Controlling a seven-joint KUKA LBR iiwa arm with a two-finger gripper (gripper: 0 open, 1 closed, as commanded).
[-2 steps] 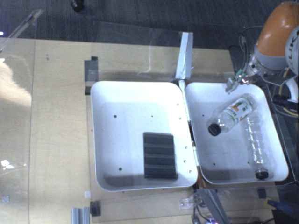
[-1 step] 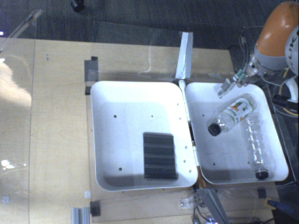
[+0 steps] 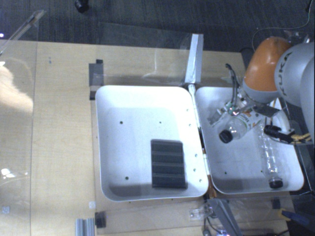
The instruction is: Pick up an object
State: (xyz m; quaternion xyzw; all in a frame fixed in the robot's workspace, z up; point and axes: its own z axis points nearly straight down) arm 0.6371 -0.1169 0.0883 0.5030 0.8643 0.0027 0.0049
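Two shallow white bins sit side by side on the pale wooden bench (image 3: 54, 146). The left bin (image 3: 113, 132) holds one thing: a black ribbed block (image 3: 168, 164), lying flat toward the near right part of its floor, close to the near wall but apart from it.

The right bin (image 3: 236, 176) is where the arm (image 3: 290, 68) is busy. It comes in from the right, grey with an orange band, and bends down over the far half of that bin. At its end the pincer (image 3: 235, 116) hangs low above the bin floor, in a tangle of small cables and metal parts, so I cannot tell how far apart it stands or whether anything is caught in it.

Just beside it, on the near left, lies a clear plastic bottle (image 3: 232, 131) with a dark cap pointing left. A second clear bottle (image 3: 270, 163) lies along the right side of the same bin, its dark cap toward the near right corner. Both rest on the bin floor.
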